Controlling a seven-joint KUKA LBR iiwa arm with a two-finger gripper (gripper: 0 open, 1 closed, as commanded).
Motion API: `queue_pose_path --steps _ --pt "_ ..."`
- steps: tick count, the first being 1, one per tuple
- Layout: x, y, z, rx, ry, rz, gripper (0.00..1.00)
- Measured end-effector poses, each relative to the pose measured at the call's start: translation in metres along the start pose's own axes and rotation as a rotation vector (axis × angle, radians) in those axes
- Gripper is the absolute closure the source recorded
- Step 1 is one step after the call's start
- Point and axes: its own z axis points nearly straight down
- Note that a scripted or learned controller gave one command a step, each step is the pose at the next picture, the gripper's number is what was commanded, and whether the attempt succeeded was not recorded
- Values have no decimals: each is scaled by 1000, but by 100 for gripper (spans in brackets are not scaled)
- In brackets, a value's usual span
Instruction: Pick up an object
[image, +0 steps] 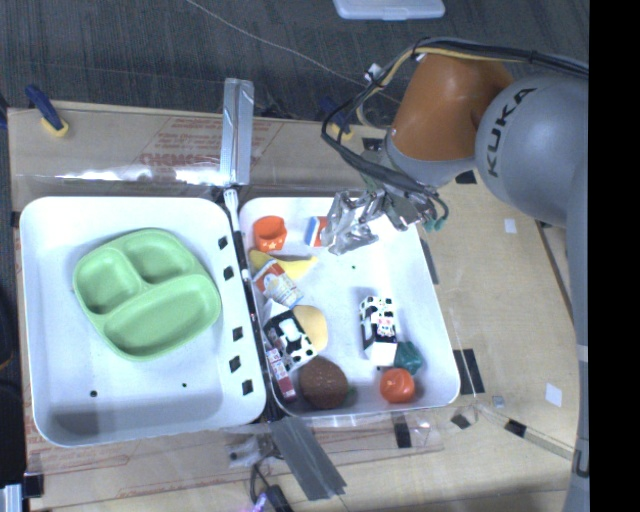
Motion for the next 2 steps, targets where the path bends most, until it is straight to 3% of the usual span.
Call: queue_pose_path --steps 1,2 --pt "-12 16 68 13 -16 -121 100" --pt "13 -12 82 6 -12 236 100"
